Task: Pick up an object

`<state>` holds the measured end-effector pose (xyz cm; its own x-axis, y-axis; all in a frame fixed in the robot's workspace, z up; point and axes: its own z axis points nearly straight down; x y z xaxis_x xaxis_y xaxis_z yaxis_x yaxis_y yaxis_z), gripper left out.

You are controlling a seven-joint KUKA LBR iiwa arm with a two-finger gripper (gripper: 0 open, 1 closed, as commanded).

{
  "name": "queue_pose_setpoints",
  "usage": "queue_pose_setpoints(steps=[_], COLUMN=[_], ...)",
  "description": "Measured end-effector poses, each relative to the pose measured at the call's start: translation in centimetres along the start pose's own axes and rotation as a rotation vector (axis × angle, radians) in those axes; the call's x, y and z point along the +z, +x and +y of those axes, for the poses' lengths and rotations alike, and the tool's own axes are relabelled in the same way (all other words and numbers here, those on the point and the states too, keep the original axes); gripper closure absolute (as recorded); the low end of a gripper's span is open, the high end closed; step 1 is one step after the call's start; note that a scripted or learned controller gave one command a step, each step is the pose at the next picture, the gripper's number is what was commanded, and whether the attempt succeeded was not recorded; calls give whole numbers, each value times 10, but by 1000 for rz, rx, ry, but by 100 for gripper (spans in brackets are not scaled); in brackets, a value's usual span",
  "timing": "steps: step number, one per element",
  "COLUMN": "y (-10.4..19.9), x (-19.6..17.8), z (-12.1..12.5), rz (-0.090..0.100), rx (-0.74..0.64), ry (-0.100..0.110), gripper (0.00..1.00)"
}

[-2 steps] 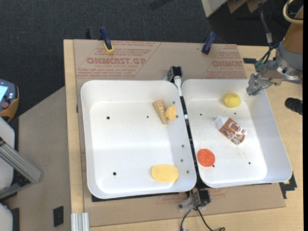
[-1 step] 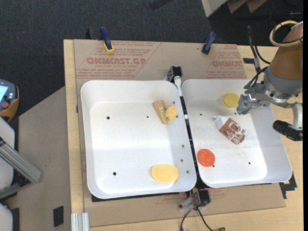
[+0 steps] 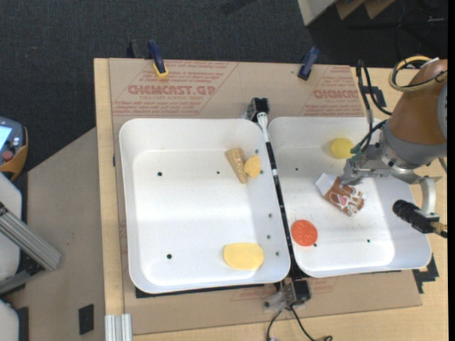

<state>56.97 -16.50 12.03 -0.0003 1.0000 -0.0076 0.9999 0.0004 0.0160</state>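
In the right bin (image 3: 398,258) lie a brown and white patterned packet (image 3: 345,198), a red disc (image 3: 305,233) and a small yellow round piece (image 3: 341,148). My gripper (image 3: 352,177) reaches in from the right and hangs low over the packet's upper end, touching it or just above it. The left bin (image 3: 142,212) holds a tan block (image 3: 236,165) with a small yellow piece (image 3: 252,166) against it, and a yellow oval (image 3: 243,256) near the front wall.
The two bins meet along a black seam (image 3: 274,190) with a black clip (image 3: 257,108) at its far end. Blue clamps (image 3: 156,57) (image 3: 308,61) hold the cardboard base at the back. Cables (image 3: 370,98) run along the right bin's far side.
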Motion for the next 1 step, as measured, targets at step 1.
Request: queue_pose_setpoints(steps=[1], y=[11], x=[14], z=[-53], rz=[-1], rx=[-1], ry=[-6], gripper=[100])
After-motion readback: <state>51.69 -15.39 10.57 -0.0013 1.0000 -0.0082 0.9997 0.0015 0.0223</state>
